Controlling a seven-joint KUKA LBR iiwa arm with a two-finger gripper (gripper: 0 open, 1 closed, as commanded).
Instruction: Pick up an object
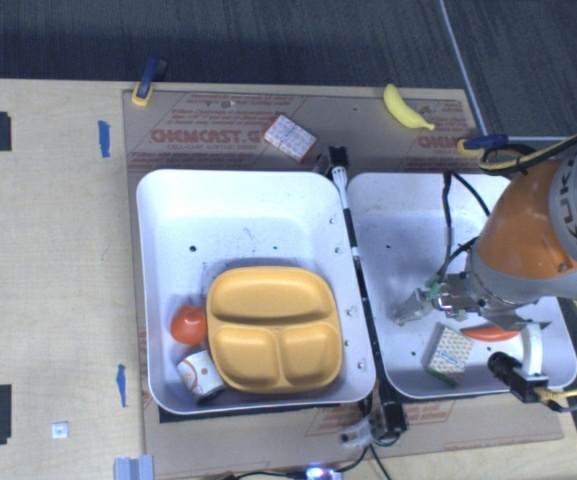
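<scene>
Down over the right shallow white bin [398, 218], the jaws hovered, their opening impossible to judge. Just below them lay a green-and-white checked flat pad [448, 351], with a red-orange flat piece [490, 334] just beside it.

The gripper [423, 305] hangs in the right bin [398, 228]. Just before it, nearer me, lies a flat packet [449, 351], with a thin curved piece [490, 334] just to the packet's right. Left of the gripper, the left bin [168, 218] holds a divided tray [273, 326], with a ball [187, 324] and a small cup [198, 372] at the tray's left. Behind the gripper, outside both bins, lie a banana [406, 108] and a card [288, 136].
</scene>
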